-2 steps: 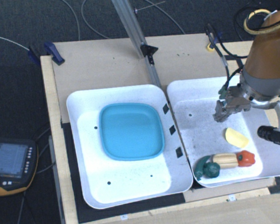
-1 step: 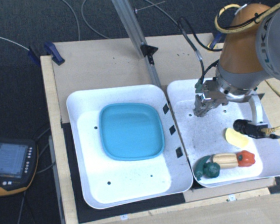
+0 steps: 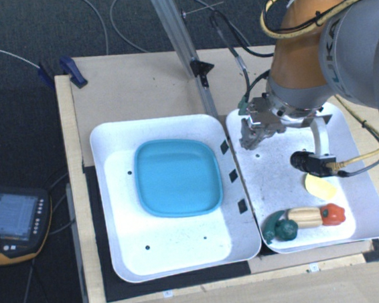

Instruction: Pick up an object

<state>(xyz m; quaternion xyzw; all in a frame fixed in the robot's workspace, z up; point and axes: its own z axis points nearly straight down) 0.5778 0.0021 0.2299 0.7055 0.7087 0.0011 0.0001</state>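
Along the right bin's (image 3: 365, 220) near edge lie a dark green lump (image 3: 280, 229), a wooden peg (image 3: 305, 217) with a red end (image 3: 333, 214), and a smooth yellow piece (image 3: 320, 185) just behind. Bare white floor separates them from the end effector (image 3: 252, 134) near the far-left corner; whether it is spread, I cannot tell. The left bin (image 3: 115, 209) holds a glossy blue plate (image 3: 177, 177).

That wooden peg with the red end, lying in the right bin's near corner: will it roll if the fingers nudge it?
Probably. The wooden peg looks cylindrical and lies on its side, so a sideways nudge would likely roll it. The green object at one end and the bin wall close by may stop it soon. It looks rigid, so it should not flex. The gripper is up near the bin's far end.
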